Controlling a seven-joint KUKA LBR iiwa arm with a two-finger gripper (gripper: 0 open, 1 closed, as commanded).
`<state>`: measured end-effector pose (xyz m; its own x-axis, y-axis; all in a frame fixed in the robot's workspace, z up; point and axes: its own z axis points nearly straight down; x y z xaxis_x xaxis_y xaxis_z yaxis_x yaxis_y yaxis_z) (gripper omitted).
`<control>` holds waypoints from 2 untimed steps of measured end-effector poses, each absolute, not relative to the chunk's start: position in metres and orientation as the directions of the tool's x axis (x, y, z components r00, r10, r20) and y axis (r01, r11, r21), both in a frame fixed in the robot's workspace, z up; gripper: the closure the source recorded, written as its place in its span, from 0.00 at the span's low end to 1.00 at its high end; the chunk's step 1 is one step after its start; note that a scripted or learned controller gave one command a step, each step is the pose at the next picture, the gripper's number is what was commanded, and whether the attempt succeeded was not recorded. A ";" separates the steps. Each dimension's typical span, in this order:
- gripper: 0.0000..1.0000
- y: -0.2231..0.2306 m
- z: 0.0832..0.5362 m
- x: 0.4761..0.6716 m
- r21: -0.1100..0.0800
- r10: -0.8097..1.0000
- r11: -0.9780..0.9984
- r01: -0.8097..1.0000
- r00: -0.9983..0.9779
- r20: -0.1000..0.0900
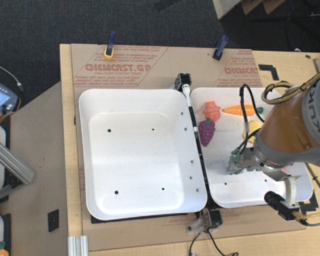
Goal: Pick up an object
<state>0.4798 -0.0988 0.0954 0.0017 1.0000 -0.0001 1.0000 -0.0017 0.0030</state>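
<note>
The worktop (74, 159) is a flat sheet of brown cardboard-like board, printed along its far edge in faded red with "CHEMCAST" lettering, twice over. A yellow-and-blue clamp (110, 46) grips that far edge on the left and a dark blue clamp (221, 47) grips it further right. The left bin (90, 143) is a shallow tray of smooth white plastic with rounded corners and a few small dark dots on its floor. A thin black bar (197, 148) runs near to far between the two bins, with a small black-and-white fitting (182, 81) at its far end. The right bin (224, 196) is of the same glossy white plastic. Against its left wall at the far end lie a bumpy purple toy bunch of grapes (206, 132) and, touching it on the far side, a lumpy orange-pink toy (212, 111); just to the right is a tapered orange carrot (240, 110) with a green tip, and a bit of a yellow object (253, 126) shows beside the arm. The arm's (296, 127) rounded orange and grey body, with a looping black cable (246, 103), covers much of the bin's right side. The gripper (238, 163), grey metal, points down at the bin floor nearer than the toys and apart from them; whether it is parted or closed cannot be told, and no object is seen in it.
</note>
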 end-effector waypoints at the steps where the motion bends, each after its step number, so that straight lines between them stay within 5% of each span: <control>1: 1.00 0.001 0.191 0.536 0.014 1.000 0.012 1.000 -0.012 0.002; 2: 1.00 -0.060 0.237 0.589 0.010 1.000 -0.003 1.000 0.003 -0.005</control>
